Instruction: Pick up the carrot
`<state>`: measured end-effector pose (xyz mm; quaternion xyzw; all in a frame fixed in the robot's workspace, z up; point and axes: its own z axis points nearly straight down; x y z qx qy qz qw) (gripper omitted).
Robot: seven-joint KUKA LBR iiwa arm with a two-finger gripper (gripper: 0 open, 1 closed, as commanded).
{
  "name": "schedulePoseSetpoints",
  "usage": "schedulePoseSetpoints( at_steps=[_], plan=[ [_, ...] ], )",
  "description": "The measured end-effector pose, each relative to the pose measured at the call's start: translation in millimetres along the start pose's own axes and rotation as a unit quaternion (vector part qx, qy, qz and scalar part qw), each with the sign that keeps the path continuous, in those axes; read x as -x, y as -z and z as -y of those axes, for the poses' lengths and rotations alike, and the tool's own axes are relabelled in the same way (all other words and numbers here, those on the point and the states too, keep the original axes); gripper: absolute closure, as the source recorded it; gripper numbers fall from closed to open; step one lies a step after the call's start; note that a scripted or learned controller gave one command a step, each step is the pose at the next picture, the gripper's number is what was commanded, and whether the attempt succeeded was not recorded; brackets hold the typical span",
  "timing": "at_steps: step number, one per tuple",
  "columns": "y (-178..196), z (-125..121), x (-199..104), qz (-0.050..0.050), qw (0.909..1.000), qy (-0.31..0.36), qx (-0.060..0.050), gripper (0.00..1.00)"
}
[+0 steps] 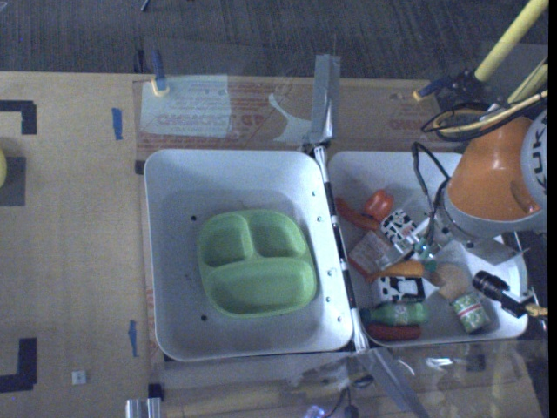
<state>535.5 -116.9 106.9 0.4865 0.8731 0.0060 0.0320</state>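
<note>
The carrot (399,272) is a short orange tapered piece lying in the right bin (513,255), its point aimed left. My gripper (425,249) hangs low over that bin, right above the carrot's thick right end. The grey and orange arm hides the wrist. Whether the gripper touches the carrot cannot be made out.
Around the carrot lie a cow-patterned block (402,289), a black-and-white cube (399,226), a pale packet (372,249), a red-orange piece (379,204), a green and red vegetable (396,313), a tan lump (452,279) and a small can (471,313). A green divided plate (257,262) lies in the left bin (174,190).
</note>
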Motion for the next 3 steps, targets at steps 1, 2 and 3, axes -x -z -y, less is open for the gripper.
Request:
schedulePoseSetpoints(
  at_steps=[1, 2, 3],
  plan=[
    [-16.6, 49.2, -24.8, -0.017, 0.9595, -0.28, -0.023, 0.0],
    [-6.5, 47.7, -24.1, -0.016, 0.9595, -0.28, -0.022, 1.0],
    [115.9, 17.0, -64.7, -0.018, 0.9623, -0.27, -0.027, 1.0]
  ],
)
